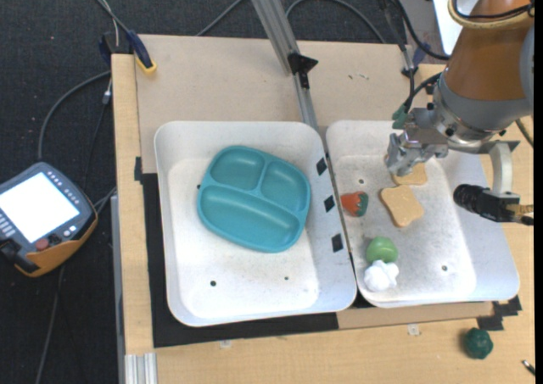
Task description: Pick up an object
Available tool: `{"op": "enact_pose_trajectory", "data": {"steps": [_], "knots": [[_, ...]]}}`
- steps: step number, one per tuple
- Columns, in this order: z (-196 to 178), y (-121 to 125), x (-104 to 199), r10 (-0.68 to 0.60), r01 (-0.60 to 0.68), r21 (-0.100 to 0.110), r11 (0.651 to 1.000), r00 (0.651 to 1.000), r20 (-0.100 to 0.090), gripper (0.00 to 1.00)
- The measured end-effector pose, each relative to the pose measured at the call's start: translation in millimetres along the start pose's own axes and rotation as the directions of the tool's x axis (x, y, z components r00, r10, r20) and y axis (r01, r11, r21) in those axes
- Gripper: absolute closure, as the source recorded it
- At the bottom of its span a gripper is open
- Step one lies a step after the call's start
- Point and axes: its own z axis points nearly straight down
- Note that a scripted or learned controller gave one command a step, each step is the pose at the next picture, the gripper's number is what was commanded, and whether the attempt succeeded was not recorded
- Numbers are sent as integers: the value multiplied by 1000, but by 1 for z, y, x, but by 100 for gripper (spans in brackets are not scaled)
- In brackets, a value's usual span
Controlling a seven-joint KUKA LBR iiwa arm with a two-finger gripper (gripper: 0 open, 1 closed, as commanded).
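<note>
Hovering over bread in the right bin

Gripper (405,159) sits low above a bread piece (413,175); I cannot tell its fingers' state. A second slice (401,205) just beside could get nudged or the grab miss.

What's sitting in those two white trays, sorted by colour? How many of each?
Teal: 1, the divided plate
Tan: 2, one bread-like piece, another under the gripper
Red: 1, strawberry-like toy
Green: 1, round piece
White: 1, lumpy piece
Total: 6
</note>
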Motion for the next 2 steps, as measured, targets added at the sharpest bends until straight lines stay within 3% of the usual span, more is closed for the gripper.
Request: {"op": "enact_pose_trajectory", "data": {"steps": [2], "knots": [[40,30,102,0,0,2,1000,1000,0,100]]}}
